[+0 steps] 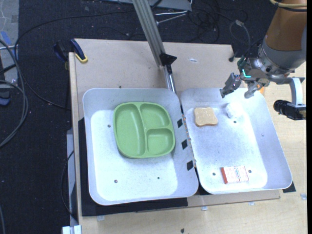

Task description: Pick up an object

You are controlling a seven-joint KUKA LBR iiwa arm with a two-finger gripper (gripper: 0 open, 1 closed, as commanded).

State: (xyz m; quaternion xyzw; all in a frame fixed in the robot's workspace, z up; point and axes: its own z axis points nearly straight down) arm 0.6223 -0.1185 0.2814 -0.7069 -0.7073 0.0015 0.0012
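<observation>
Landmark: the right-hand shallow white plastic bin (273, 145), one of two set side by side on the pale wooden tabletop (126, 65).
Arm: grey with an orange band, reaching in from the right, above the far right corner of that bin.
Hand (242, 87): it hangs over the far edge of the right bin, its two dark fingers spread apart, with nothing between them.
Bread: a tan, toast-shaped slice of bread (205, 116) lies flat in the far left part of the right bin, near the hand but apart from it.
White lump: a small white object (233, 112), too pale against the bin floor to tell its shape, sits just right of the bread, below the hand.
Box: a small red and white flat carton (235, 174) lies in the near part of the right bin, well apart from the bread.
Plate: a green plastic plate with three compartments (144, 129) rests in the neighbouring white bin (97, 130), to the left of the right bin.
</observation>
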